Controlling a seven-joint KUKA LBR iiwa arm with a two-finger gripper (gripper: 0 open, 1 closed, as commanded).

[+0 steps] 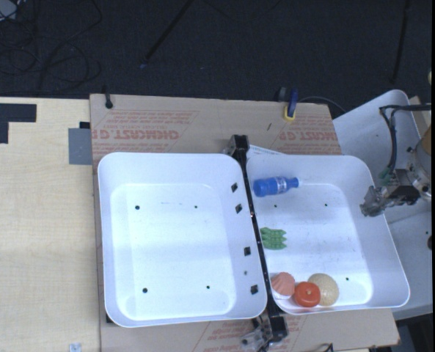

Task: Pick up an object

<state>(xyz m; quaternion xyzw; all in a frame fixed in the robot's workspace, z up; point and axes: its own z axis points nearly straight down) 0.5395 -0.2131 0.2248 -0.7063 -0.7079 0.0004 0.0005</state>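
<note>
— Bottle [275, 186], blue, lies on its side at the right bin's [382, 259] far-left edge. Probably light, rigid, slippery; take its middle.
— Gripper [382, 199]?
— Right rim; state unclear.

bench [34, 226]: light wood, left side bare | cardboard sheet [202, 127]: flat on bench, printed lettering | left bin [169, 163] and right bin [364, 169]: side by side on the cardboard, touching along a black clip strip | dark grey patches [79, 145]: possibly tape, on the wood

Bottle [275, 186] in right bin [382, 251] (far end)
</note>
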